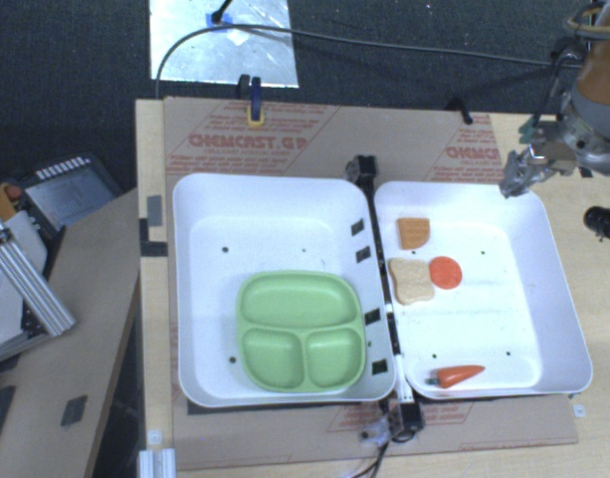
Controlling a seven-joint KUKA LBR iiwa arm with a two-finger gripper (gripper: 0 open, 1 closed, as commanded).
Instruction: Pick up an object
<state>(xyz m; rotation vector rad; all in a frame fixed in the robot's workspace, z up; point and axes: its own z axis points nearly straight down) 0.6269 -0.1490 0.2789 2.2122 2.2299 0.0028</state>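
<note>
Cardboard-covered bench carries two white bins: left bin holds a green divided plate, while the right bin holds an orange square piece, a bread slice touching a red disc, and a carrot at 6 o'clock. Gripper hangs over the right bin's 1 o'clock corner, well apart from all items — finger state cannot be told.

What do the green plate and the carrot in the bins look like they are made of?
The green plate looks like moulded plastic: uniform pale green, matte, with smooth rounded dividers forming three compartments. The carrot is probably a plastic or rubber toy: flat, even orange with a slight sheen, though it is too small to be sure.
</note>
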